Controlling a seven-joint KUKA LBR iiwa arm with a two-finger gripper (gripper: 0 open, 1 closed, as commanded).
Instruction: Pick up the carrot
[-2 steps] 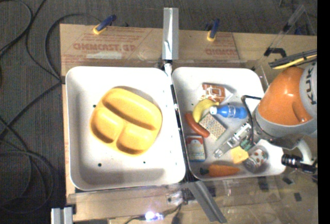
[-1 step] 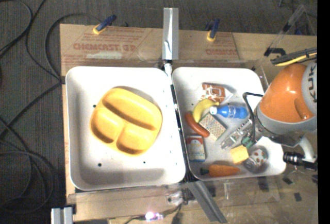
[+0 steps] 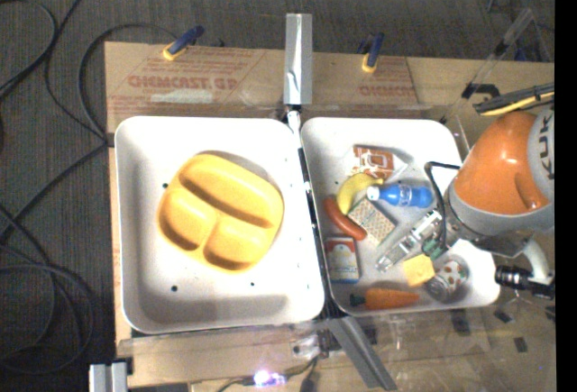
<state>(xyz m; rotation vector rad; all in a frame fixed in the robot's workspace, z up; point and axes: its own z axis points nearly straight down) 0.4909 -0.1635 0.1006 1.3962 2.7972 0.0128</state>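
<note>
The carrot [image 3: 392,297], orange with a dark green stub at its left end, lies along the front wall of the right bin [image 3: 410,128]. My gripper [image 3: 389,259] reaches in from the right, hanging low over the middle of that bin, a little above and behind the carrot. Its metal tip points down and to the left, between a small can [image 3: 343,259] and a yellow block [image 3: 417,270]. Nothing shows held at the tip. The grey and orange arm [image 3: 505,178] covers the bin's right side.
The right bin also holds a hot dog [image 3: 344,219], a banana [image 3: 353,190], a blue bottle [image 3: 403,196], a waffle-like piece [image 3: 372,220], a small box [image 3: 374,160] and a round item [image 3: 448,278]. The left bin [image 3: 135,201] holds a yellow divided plate [image 3: 221,210].
</note>
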